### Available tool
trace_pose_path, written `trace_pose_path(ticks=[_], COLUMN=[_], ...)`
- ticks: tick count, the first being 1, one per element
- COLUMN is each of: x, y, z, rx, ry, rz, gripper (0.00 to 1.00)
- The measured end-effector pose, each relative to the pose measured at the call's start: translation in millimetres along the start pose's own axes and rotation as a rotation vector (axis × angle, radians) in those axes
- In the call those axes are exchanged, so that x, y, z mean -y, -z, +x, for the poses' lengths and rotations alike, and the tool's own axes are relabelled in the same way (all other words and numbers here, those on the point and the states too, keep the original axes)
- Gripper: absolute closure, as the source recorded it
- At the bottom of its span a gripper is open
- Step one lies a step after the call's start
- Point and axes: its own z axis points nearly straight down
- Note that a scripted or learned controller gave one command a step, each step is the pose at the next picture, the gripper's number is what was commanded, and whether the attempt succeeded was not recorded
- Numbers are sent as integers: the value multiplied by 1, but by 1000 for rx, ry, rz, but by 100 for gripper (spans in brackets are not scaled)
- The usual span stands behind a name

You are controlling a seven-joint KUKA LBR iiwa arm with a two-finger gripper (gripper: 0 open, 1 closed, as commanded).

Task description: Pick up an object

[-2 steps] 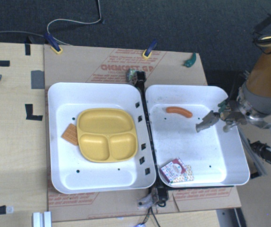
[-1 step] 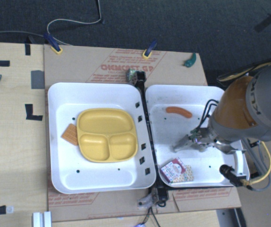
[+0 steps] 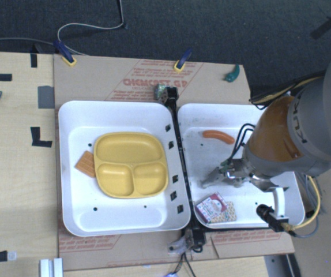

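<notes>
Fingers mid right bin — above packet.

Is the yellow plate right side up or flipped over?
Right side up. The yellow plate shows its three hollow sections facing upward, and it lies flat in the left bin.

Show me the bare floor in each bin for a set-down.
Left white bin: a bare strip along the near wall, below the yellow divided plastic plate. Right white bin: bare between the orange sausage-shaped toy and the divider. Crowded near the claw and the pink patterned packet.
</notes>
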Motion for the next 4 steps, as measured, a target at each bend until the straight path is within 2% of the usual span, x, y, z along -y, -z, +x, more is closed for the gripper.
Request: trace_pose_path(ticks=[1,2,3,4], x=[0,0,-115,-162], y=[10,9,6,-4], z=[-1,-1,16,17], rx=[1,1,-3,-5], ry=[-1,-1,2,-1], rz=[-1,0,6,23], gripper=[100,0,0,0])
